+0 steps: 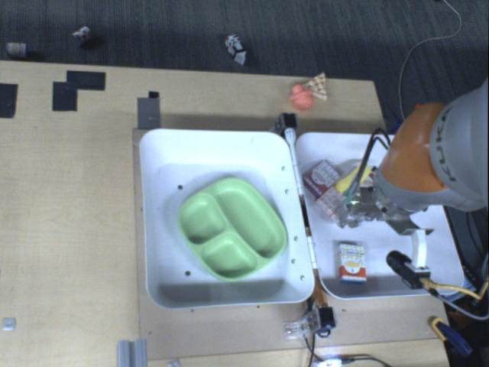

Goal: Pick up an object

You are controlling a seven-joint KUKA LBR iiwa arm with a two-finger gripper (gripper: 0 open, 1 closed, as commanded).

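Small carton (351, 261), its print too blurred to read, stands at the lower middle of the right bin (435, 289). Above it lies a clear red-marked packet (324, 182). Left bin (153, 228) holds 1 green 3-compartment tray (231, 227). Gripper (353, 209) sits beside the packet; I cannot tell its opening.

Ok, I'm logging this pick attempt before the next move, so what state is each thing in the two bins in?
green divided plate: lying flat, open side up, in the left bin.
small carton: lying flat in the right bin, apart from the gripper.
clear packet: lying in the right bin, beside the gripper.
gripper: low over the right bin; grasp not discernible.
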